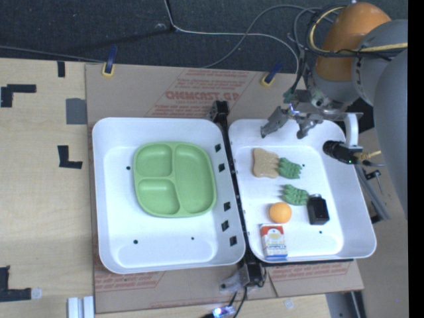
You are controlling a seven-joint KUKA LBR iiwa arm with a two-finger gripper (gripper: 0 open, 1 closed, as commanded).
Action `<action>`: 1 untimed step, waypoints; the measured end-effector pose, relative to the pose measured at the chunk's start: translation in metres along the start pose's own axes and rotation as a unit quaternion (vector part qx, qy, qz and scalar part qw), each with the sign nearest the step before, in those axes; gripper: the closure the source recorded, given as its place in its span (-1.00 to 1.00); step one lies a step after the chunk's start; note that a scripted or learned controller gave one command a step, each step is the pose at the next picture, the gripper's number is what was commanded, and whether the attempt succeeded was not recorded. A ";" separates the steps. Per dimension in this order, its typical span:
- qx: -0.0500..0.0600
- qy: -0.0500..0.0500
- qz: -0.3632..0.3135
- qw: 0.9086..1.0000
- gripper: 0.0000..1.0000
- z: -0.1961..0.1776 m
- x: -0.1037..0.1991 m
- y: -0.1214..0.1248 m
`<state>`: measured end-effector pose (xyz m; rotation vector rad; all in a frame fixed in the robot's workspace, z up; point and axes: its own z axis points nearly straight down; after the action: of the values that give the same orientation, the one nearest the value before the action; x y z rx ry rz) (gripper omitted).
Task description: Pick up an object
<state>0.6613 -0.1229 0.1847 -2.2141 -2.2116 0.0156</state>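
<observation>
Grey gripper (288,125) poised above right bin (351,234) far edge, fingers spread, pinching nothing. Approach step. Next: descend onto tan biscuit (264,163), then close.

We see two bins side by side on the table (40,177). The left bin (109,244) holds a divided plate (175,179). The right bin (344,240) holds a cracker (264,163) far, a ball (280,212) nearer, and a small carton (273,242) nearest.
</observation>
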 end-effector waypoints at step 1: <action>-0.007 -0.001 -0.001 1.000 -1.00 -0.009 0.000 0.003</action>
<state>0.6646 -0.1226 0.1933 -2.2190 -2.2226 0.0017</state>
